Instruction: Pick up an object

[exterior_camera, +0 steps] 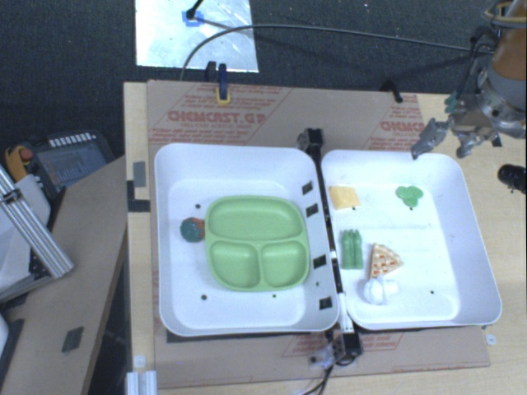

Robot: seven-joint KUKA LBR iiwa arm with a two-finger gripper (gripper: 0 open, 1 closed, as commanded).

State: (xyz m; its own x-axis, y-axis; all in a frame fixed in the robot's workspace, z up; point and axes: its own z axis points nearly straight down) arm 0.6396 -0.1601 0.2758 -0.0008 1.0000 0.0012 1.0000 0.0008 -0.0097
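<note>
- While the gripper (449, 141) hung above the far right corner of the right bin (473, 245), its two fingers stood spread apart with nothing between them.
- Inside that bin lay a yellow cheese slice (344, 197), a green leafy piece (409, 194), a green bundle (352, 248), a pizza slice (384, 260) and a white lump (377, 290).
- Over in the left bin (173, 220) sat a green divided plate (255, 243), with a small dark ball (192, 230) just beside its left edge.

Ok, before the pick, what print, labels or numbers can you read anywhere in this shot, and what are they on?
"CHEMCAST GP", red, on the brown board behind the left bin.
Red print again on the board's right part, near the gripper: likely the same word, too blurred to confirm.
Handheld device at left: screen and buttons too small to read.
</note>
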